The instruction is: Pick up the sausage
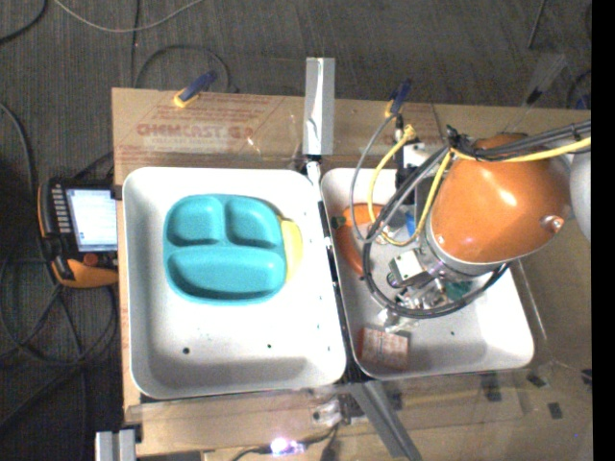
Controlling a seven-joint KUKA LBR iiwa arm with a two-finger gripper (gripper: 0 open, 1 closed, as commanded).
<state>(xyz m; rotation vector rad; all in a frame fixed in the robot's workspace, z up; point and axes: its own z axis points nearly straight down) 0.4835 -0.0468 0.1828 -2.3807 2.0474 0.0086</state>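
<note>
The sausage cannot be made out with certainty; a brownish, reddish, mottled piece [385, 346] lies at the near left corner of the right bin [500, 339] and may be it, just below the arm's wrist. The gripper [420, 286] hangs low over that bin, wrapped in cables. The left bin [154, 344] holds a teal divided tray [226, 248]. Red lettering on the cardboard [192, 128] behind is too blurred to read.
</note>
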